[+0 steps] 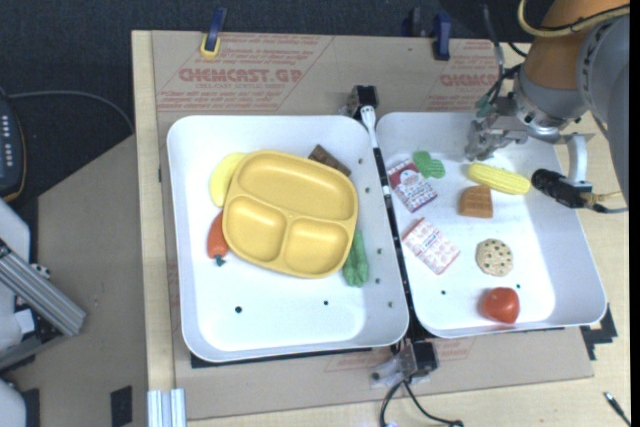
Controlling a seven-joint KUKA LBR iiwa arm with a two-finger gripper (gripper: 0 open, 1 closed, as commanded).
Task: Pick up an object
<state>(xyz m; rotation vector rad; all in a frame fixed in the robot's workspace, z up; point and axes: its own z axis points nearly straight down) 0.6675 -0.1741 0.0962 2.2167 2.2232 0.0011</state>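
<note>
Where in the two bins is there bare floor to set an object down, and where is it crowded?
Free: the left bin floor in front of the yellow tray; the right bin floor between cookie and right wall. Crowded: around the corn, beside the gripper.

My arm reached in from the right.
My gripper (487, 141) hung low at the far end, wrist bent downward beneath my orange band.

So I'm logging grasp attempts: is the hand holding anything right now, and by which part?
Nothing is seen in its grip. The hand sits in the right bin, just beside the corn cob.
</note>
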